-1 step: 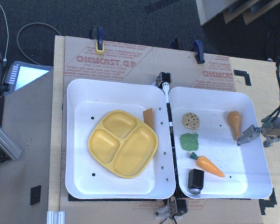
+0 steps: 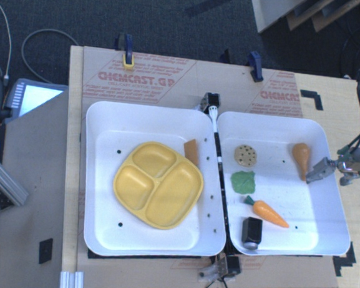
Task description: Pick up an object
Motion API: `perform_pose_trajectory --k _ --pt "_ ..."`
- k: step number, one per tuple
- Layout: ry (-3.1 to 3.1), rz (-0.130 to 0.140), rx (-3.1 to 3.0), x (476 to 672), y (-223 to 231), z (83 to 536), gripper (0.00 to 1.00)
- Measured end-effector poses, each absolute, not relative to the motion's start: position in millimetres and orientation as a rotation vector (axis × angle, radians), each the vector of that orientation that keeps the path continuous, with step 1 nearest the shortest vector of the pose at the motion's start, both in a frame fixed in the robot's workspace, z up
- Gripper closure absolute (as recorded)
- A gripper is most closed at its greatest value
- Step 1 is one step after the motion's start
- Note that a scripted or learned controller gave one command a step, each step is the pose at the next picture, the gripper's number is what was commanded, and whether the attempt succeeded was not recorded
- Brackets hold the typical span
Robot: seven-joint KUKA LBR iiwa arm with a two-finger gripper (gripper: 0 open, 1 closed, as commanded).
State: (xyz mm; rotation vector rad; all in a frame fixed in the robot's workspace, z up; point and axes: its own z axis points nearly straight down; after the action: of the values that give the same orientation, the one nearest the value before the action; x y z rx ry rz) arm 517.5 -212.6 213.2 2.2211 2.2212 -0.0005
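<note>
Tool (image 2: 318, 172) at the right bin's (image 2: 328, 238) right rim, just beside the tan pear-shaped piece (image 2: 301, 157); released or clenched, cannot tell, view too small. Also in this bin: speckled round cookie (image 2: 245, 155), green leafy lump (image 2: 244, 181), orange plastic carrot (image 2: 269, 212), black block (image 2: 252, 232). Left bin (image 2: 99, 171): yellow divided plate (image 2: 158, 184).

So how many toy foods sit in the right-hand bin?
4: a cookie at upper left, a green leafy piece below it, a carrot lower centre, a tan pear-like piece upper right.
</note>
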Motion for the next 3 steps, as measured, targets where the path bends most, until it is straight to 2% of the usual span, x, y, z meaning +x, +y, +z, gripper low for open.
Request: perform_pose_trajectory --k 3 --pt "2.228 0.000 2.226 510.8 -213.2 82.1 0.00"
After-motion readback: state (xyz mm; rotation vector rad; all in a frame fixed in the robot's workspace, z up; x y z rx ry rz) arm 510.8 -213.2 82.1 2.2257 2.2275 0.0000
